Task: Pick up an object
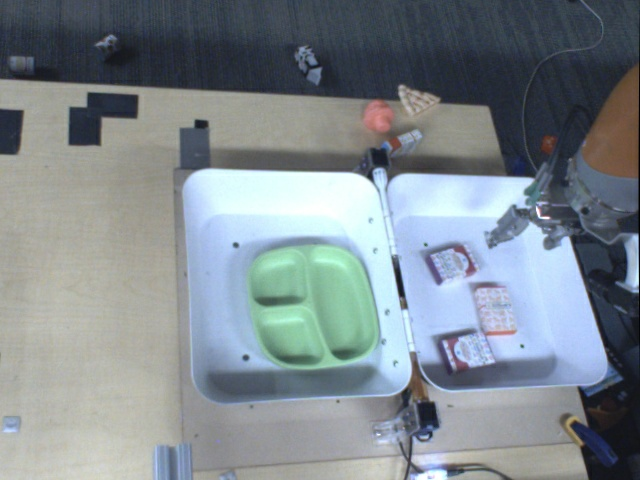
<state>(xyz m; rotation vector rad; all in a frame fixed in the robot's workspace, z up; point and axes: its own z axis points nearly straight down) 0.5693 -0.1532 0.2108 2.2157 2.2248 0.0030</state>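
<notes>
Two white bins sit side by side on my worktop (pixel 90 268). The left bin (pixel 215 268) holds a green tray (pixel 312 306) with three sections, lying flat in the middle. The right bin (pixel 570 308) holds three small packets. One red packet (pixel 451 264) lies near the middle of that bin. One lighter packet (pixel 494 309) lies just below and to the right of it. Another red packet (pixel 466 351) lies near the bottom edge. All three are apart from each other.

My hand (pixel 515 226) hangs over the upper right part of the right bin, up and to the right of the first red packet. I see no packet in it. I cannot tell if it is spread or pressed together.

A pink ball (pixel 378 116) lies on the worktop above the bins.
</notes>
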